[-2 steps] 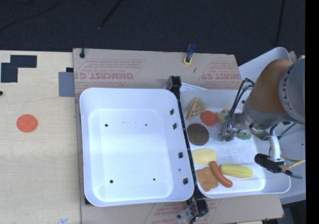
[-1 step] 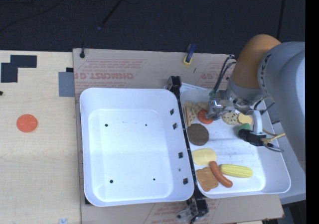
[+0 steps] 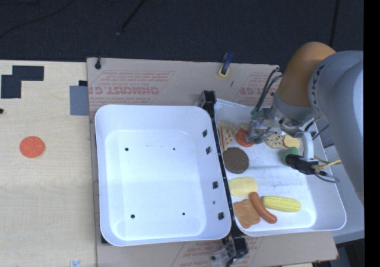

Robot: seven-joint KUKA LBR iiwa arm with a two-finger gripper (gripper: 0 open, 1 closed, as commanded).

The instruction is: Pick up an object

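The right bin (image 3: 325,211) holds several toy foods. A red tomato-like piece (image 3: 243,138) lies at the back, next to a waffle-patterned cracker (image 3: 227,134). A brown round patty (image 3: 236,160) sits in front of them. Nearer the front lie a pale yellow piece (image 3: 243,186), an orange-brown slab (image 3: 246,213), a sausage (image 3: 263,207) and a corn cob (image 3: 281,203). A speckled cookie (image 3: 274,140) and a pale yellow disc (image 3: 291,141) lie under the wrist. My gripper (image 3: 255,132) hangs low at the back of this bin, right beside the red piece.
The left bin (image 3: 119,120) stands beside the right one, with a black divider (image 3: 215,159) between them. Both rest on a cardboard sheet (image 3: 154,82). An orange disc (image 3: 32,147) lies on the wooden bench at far left.
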